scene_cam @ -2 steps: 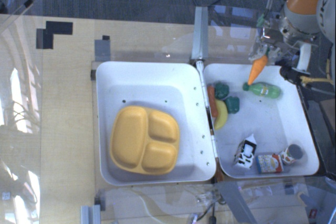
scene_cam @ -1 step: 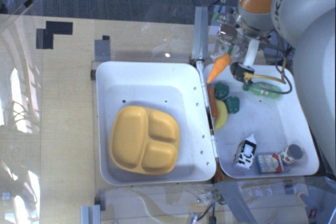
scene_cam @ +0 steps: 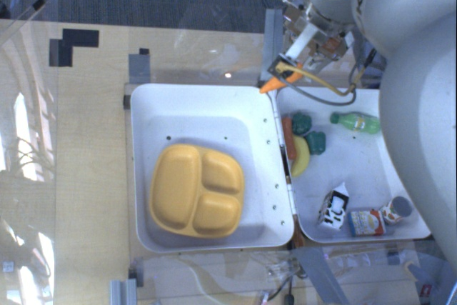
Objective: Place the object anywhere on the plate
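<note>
step: we read this as carry, mid-transfer. The claw (scene_cam: pixel 280 76) sits above the back rim where the two bins meet, with a small orange object (scene_cam: pixel 271 86) at its tip.
claw state: nearly closed, pinched on the orange object as far as we can see; the piece pokes out left and below the fingertips, so we call it held. What the object is, we can't tell, too small.
task thing location: orange object is up at the claw, over the back edge of the left bin (scene_cam: pixel 143 153), not yet over the plate.
plate: yellow plate (scene_cam: pixel 198 189), three compartments, lies flat in the front half of the left bin, nothing on it that we see.
right bin: right bin (scene_cam: pixel 371 153) holds a green bottle (scene_cam: pixel 355 123), a banana (scene_cam: pixel 301 156), green pieces (scene_cam: pixel 308 133), a reddish stick (scene_cam: pixel 287 132) along the left wall, a black-and-white carton (scene_cam: pixel 333 208), an orange carton (scene_cam: pixel 366 222), a small cup (scene_cam: pixel 397 209). None of it touches the claw.
worktop: pale wood worktop (scene_cam: pixel 86 153) around the bins.
next move: we judge the arm must travel left and toward the front, to get over the plate, then lower and let go. Any compartment counts.
risk: our guess, the hold looks shallow, near the object's end, so it may slip on the way; releasing too soon lands it on the bin floor behind the plate.
</note>
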`<act>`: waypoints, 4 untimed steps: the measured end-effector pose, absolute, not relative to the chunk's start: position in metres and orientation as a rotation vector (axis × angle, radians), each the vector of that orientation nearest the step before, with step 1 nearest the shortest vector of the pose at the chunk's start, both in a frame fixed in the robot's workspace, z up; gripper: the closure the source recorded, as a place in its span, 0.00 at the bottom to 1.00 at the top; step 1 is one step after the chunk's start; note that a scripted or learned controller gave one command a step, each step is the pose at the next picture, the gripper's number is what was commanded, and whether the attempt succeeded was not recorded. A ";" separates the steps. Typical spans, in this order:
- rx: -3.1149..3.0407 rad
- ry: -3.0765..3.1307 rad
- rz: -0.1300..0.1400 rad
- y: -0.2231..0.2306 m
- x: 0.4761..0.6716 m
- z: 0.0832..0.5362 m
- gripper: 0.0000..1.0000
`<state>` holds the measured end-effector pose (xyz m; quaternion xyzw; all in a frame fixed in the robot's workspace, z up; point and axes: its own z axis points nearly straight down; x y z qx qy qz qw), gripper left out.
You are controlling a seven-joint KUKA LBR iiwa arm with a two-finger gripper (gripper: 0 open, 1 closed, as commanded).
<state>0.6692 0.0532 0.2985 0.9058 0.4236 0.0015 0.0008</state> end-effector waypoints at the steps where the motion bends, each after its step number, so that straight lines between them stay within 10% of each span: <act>1: 3.063 0.708 0.001 0.042 0.650 0.183 1.00; 4: 3.051 0.751 -0.002 0.126 0.602 0.138 1.00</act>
